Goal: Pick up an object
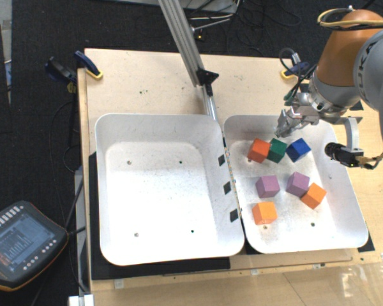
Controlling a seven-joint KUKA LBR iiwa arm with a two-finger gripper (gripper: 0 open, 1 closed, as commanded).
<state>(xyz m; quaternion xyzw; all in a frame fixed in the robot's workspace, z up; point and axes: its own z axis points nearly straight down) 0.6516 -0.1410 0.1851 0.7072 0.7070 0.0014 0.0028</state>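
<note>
Camera view has the gripper (286,127) hanging over the far edge of the right bin (345,234), just beyond a row of three cubes. Whether the gripper is parted or closed cannot be told from this angle; nothing shows clamped in it.

The nearest candidate is the green cube (277,150), which lies just toward the camera from the gripper tip and slightly to the view's left. It is flanked by the red-orange cube (259,150) on its left, touching or nearly so, and the blue cube (299,148) on its right, just beside it. That row runs across the bin from left to right, so a grasp on the green one would probably need to close along the near-far direction rather than into its neighbours.

Further toward the camera in the same bin sit two purple cubes (267,186) (297,183), near each other but apart, an orange cube (313,196) touching the right-hand purple one, and another orange cube (264,212) standing alone nearest the front.

Beside it, the left bin (108,171) holds no blocks.

No cube is lifted yet; the pick looks to be at the approach stage.
</note>
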